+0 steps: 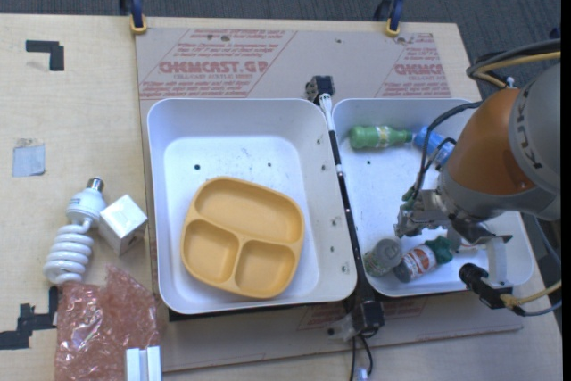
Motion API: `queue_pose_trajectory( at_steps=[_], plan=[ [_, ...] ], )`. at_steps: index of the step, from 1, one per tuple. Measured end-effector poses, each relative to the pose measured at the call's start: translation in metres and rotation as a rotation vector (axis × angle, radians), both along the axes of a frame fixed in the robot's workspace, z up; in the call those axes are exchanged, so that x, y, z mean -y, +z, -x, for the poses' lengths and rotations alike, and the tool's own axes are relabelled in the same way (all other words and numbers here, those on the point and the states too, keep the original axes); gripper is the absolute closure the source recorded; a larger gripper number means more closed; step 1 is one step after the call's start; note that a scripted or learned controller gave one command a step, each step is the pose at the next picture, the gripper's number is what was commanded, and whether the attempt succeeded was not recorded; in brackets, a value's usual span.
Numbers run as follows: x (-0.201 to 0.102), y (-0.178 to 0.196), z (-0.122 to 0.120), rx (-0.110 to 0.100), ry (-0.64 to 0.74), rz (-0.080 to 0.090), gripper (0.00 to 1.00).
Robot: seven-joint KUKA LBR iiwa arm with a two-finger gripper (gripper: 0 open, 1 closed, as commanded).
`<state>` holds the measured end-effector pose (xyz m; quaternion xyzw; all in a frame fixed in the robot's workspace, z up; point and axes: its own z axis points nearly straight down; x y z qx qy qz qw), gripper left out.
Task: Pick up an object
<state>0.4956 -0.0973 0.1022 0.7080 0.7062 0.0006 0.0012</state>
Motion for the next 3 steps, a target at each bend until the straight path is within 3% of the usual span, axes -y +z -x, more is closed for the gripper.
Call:
queue_pose_trajectory(
  at_steps=[1,2,3],
  plan=[
    [-0.001,0.032,-0.056,-0.002,0.005,0.000,1.00],
    [-0.001,0.032,-0.056,-0.002,0.005,0.000,0.00],
    [-0.002,-0.010,-0.036,-0.003,0.002,-0.001,0.00]
  ],
)
